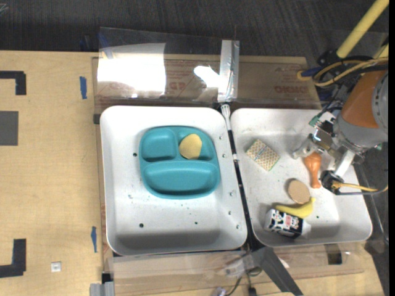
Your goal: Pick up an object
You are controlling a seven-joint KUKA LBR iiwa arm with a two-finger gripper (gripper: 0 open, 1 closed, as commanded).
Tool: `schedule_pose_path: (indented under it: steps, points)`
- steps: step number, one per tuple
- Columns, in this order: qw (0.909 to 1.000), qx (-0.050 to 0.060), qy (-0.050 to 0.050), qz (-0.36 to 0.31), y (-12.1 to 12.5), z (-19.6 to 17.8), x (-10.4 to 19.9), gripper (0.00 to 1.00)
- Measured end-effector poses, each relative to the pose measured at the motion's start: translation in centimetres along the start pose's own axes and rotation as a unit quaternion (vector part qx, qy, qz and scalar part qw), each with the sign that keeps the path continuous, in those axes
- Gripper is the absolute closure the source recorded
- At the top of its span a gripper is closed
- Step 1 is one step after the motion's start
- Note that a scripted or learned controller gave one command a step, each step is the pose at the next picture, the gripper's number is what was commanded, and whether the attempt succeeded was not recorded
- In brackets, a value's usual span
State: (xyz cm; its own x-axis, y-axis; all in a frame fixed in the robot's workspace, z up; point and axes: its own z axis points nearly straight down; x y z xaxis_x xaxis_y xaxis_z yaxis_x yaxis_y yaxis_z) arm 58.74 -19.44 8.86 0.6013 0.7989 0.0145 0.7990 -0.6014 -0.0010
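Note:
My gripper (327,152) hangs over the upper right part of the right bin (355,227), below the arm's orange band (364,106). An orange carrot-shaped toy (314,168) lies right beside it, on its left and lower side; whether they touch is unclear. In the same bin lie a patterned square pad (263,155), a brown round disc (299,191), a yellow banana (300,209) and a black-and-white can (285,222) on its side.
The left bin (123,214) holds a teal divided plate (179,176) with a yellow round piece (191,146) in its upper right compartment. A raised divider (236,165) separates the bins. Cables (352,187) trail off the gripper to the right.

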Motion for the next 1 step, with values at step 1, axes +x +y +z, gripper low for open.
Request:
schedule_pose_path:
  steps: [1]
  points:
    - [1.0000,-0.001,-0.003,-0.001,0.08,-1.00,-0.16,1.00]
